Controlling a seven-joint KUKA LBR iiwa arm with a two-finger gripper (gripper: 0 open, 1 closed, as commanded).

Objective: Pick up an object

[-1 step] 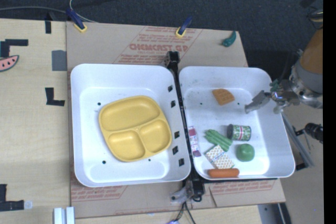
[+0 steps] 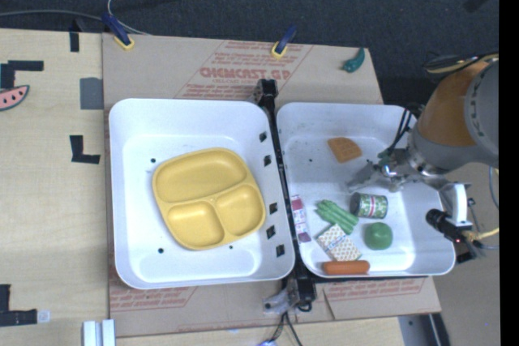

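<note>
My gripper (image 2: 379,172) hangs low over the right bin (image 2: 316,119), reaching in from the right. Just below it lies a small can (image 2: 371,205) with a green label, on its side and close to the gripper tip. An orange flat piece (image 2: 345,148) rests to the gripper's upper left. Further toward the front of the bin are a green ball (image 2: 378,236), a green pod-like piece (image 2: 336,213), a checkered packet (image 2: 332,240) and a reddish sausage (image 2: 345,266). Nothing is visibly held.
The left bin (image 2: 130,174) holds a yellow divided plate (image 2: 209,197). A small printed packet (image 2: 297,216) lies against the right bin's left wall. A black divider (image 2: 274,166) runs between the bins. Cardboard (image 2: 186,69) lies under both.
</note>
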